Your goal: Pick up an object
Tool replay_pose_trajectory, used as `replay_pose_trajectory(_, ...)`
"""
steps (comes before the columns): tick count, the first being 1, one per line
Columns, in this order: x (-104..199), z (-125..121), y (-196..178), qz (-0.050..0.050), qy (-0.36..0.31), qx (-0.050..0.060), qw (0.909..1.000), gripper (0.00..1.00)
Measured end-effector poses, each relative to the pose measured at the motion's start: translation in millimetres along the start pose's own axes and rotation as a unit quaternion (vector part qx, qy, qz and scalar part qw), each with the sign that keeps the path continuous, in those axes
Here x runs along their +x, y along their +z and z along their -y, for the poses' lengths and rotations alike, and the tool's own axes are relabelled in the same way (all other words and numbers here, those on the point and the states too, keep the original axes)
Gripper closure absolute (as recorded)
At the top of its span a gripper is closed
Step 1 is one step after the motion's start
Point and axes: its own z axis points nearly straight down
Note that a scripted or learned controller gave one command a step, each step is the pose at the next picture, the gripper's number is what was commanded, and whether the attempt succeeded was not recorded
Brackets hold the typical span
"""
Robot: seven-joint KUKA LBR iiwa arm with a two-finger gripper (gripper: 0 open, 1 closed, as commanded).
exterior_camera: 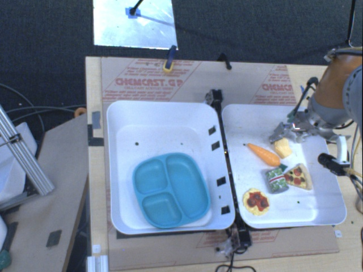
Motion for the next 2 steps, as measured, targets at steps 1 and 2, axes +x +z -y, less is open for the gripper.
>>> replay_pose_trajectory(1,0,-3,-12,0.001,-0.001,-0.004,1.0,1.0)
replay_pose_trajectory(2,113,15,1,-0.003,-0.006,0.0,1.0,1.0)
